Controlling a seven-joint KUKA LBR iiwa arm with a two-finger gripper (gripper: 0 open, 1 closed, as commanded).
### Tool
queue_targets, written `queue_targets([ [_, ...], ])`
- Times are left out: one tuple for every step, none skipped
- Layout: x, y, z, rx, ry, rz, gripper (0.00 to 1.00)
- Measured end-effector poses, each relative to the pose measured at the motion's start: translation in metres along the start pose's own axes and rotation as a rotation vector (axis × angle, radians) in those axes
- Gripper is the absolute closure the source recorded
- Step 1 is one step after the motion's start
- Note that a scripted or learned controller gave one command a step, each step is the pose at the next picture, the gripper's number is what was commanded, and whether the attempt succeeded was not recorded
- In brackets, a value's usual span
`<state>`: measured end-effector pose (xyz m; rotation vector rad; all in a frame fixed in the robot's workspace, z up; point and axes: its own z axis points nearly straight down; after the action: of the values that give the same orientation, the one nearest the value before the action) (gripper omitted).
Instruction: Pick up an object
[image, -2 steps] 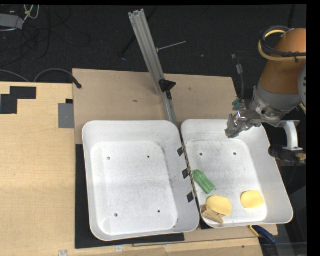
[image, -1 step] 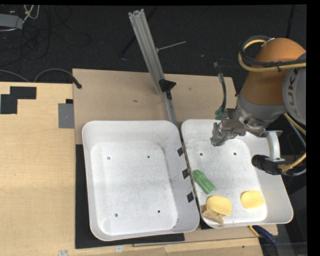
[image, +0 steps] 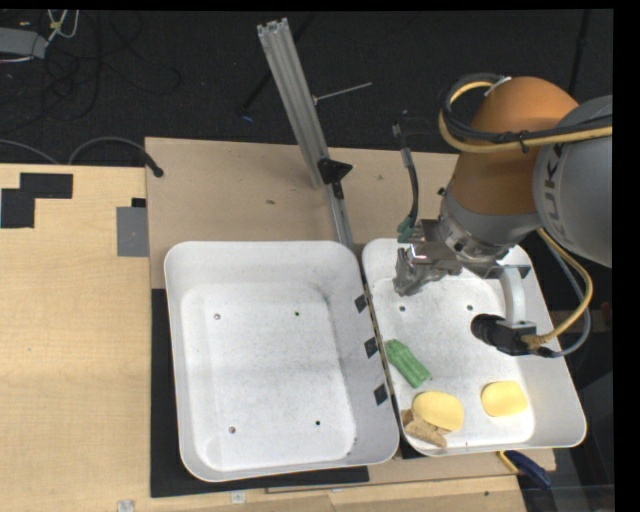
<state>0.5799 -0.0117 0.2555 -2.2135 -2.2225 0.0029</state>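
Four candidates sit low in the right bin (image: 560, 425), nearest my camera: a tan scrap (image: 428, 432) at the front rim touching a yellow lump (image: 440, 410), a second yellow piece (image: 504, 399) toward four o'clock, and a green block (image: 408, 362) beside the divider. Farther up, at about twelve o'clock from the green block, I see the gripper (image: 412, 275) hanging over the bin's bare upper end, well apart from all of them. Nothing sits between its jaws; how wide they stand I cannot tell. I judge we are in the approach. Next I would want it brought toward six o'clock and lowered over the green block. Left bin (image: 200, 275) lies beyond.
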Motion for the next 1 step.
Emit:
queue_targets([
  [0.0468,-0.015,-0.0008,0.001,0.0,0.0,1.0],
])
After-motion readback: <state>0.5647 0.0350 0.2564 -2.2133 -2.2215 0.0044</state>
